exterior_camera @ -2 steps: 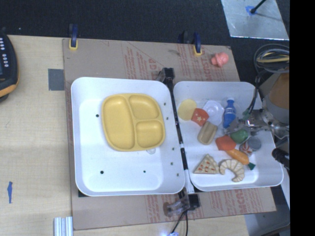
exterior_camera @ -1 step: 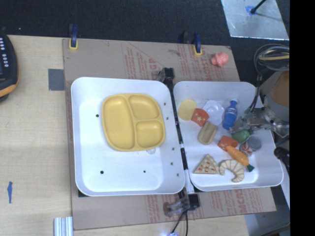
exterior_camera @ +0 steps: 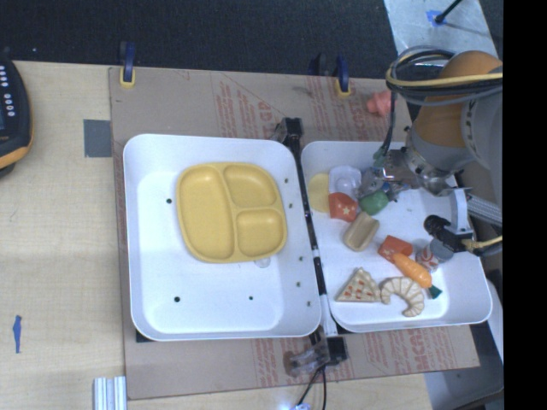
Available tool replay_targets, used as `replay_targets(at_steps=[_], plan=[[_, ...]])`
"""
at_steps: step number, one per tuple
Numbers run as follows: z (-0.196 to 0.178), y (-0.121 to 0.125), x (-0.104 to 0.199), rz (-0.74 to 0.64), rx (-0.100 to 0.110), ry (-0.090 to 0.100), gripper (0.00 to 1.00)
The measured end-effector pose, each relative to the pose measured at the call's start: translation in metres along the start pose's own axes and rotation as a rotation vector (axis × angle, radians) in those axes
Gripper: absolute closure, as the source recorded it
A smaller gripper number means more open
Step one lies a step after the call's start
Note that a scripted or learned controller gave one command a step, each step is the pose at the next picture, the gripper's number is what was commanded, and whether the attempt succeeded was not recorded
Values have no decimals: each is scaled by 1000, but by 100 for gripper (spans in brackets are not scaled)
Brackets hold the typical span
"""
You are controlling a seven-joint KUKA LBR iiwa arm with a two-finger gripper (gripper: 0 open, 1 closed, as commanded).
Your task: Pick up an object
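The right bin (exterior_camera: 466,297) holds several toy foods. Among them are a green piece (exterior_camera: 373,202), a red tomato-like piece (exterior_camera: 343,206), a tan bread piece (exterior_camera: 361,231) and a pale yellow piece (exterior_camera: 319,192). A clear cup (exterior_camera: 345,178), a red-orange block (exterior_camera: 395,248), a carrot (exterior_camera: 414,272), a pizza slice (exterior_camera: 358,288) and a croissant (exterior_camera: 404,293) lie there too. My gripper (exterior_camera: 379,184) is low in the bin's upper middle, right above the green piece and beside the red one. Whether it touches either is unclear.
The left bin (exterior_camera: 154,301) holds a yellow divided plate (exterior_camera: 231,210). A pink object (exterior_camera: 379,103) lies on the cardboard behind the right bin. A black and orange device (exterior_camera: 10,109) sits at the bench's far left. Blue clamps (exterior_camera: 127,62) pin the cardboard's back edge.
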State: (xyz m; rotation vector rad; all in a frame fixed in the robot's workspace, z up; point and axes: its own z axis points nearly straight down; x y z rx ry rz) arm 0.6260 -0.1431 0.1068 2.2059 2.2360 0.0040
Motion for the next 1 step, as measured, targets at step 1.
replay_targets(at_steps=[1], plan=[[-90, -76, 95, 0, 3, 3, 100]])
